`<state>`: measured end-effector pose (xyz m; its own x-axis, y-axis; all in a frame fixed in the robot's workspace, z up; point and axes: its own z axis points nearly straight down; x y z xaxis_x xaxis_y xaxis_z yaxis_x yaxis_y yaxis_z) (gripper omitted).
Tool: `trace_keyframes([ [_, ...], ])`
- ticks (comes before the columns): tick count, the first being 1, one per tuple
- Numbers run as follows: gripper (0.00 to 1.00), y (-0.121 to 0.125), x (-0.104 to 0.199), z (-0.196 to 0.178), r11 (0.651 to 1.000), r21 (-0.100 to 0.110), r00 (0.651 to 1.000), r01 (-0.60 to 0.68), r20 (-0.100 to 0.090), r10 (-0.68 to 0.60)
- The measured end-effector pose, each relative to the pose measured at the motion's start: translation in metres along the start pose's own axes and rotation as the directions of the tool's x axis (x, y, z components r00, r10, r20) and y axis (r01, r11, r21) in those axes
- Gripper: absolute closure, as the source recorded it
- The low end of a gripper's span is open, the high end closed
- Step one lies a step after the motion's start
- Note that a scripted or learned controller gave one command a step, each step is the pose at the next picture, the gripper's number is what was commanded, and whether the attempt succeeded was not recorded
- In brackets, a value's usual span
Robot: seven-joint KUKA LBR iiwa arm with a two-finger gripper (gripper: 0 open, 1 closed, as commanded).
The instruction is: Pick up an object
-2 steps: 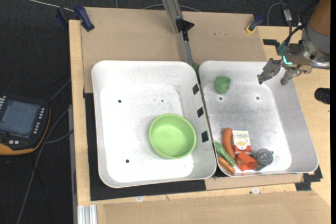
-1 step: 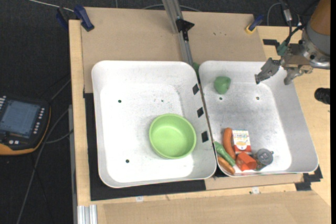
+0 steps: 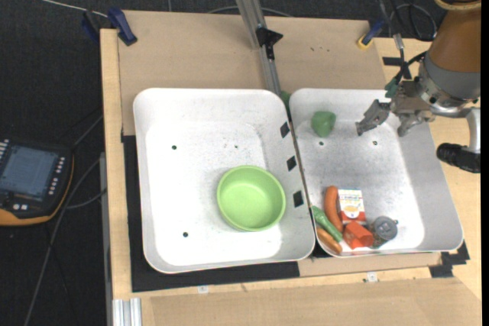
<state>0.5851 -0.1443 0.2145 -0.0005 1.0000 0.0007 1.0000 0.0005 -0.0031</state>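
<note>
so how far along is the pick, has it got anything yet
Nothing looks picked yet. The gripper hangs over the upper part of the right bin, jaws spread with nothing between them. The green lump lies just to its left, and the carrot, the small box and other pieces sit piled at the near end. The green bowl rests in the left bin. Descent, grasp and lift all remain.

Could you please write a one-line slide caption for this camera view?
Open gripper above the right bin, beside a small green object; a green bowl sits in the left bin.
</note>
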Motion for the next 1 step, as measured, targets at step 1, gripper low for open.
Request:
trace_keyframes([
  [1, 0.0, -0.0018, 0.0028, 0.0621, 1.0, 0.002, 1.0, 0.0, 0.0, 0.0],
])
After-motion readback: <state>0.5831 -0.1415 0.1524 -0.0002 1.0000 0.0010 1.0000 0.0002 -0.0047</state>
